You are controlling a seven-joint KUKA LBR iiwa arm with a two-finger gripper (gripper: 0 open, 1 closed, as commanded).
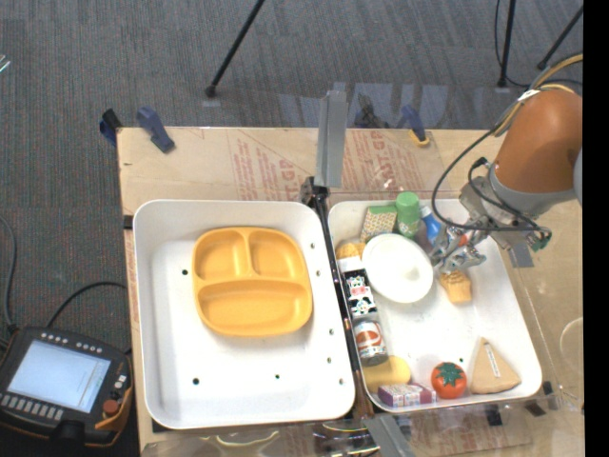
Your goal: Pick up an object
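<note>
My gripper (456,252) hangs low over the right bin (521,324), near its upper right part, under the orange wrist band (539,143). Directly below it lies a small tan bread-like piece (457,288). Just to its left are a white round dish (399,268), a blue object (432,228) and a green bottle (409,211). I see nothing clearly held in the gripper.
The right bin also holds a checkered packet (378,222), a black-and-white can (359,293), a second can (370,342), a yellow lemon (385,371), a tomato (449,379), a sandwich wedge (494,368) and a small box (404,395). The left bin (162,350) holds a yellow divided plate (254,281).
</note>
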